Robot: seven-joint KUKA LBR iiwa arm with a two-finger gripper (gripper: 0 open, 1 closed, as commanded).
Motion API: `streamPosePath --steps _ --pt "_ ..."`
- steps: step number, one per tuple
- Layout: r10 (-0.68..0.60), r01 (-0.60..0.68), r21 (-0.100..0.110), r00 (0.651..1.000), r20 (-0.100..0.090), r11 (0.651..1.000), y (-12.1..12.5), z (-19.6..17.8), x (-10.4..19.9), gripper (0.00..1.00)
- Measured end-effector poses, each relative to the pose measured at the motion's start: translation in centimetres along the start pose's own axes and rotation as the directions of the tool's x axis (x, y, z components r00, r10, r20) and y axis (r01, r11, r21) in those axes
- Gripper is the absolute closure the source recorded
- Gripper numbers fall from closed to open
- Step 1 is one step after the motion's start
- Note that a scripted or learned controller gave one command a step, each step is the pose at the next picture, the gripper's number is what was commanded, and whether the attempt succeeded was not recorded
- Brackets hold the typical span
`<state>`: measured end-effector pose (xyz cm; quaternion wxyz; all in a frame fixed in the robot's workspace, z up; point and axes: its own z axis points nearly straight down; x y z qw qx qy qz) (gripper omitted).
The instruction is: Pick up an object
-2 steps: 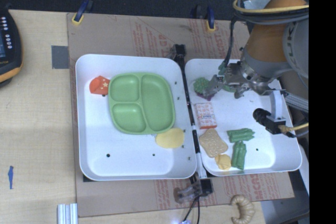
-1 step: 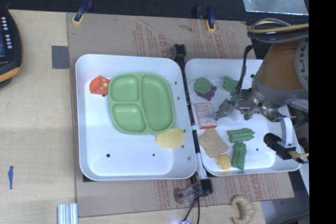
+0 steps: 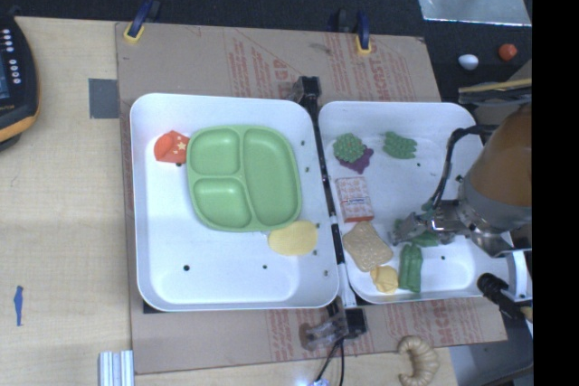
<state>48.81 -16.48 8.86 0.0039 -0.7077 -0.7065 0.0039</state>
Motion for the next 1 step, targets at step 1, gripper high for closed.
streamPosePath --steps 1 --pt "-0.008 0.008 -0.008 1.0 0.002 1.0 0.41 -1.43 0.23 1.0"
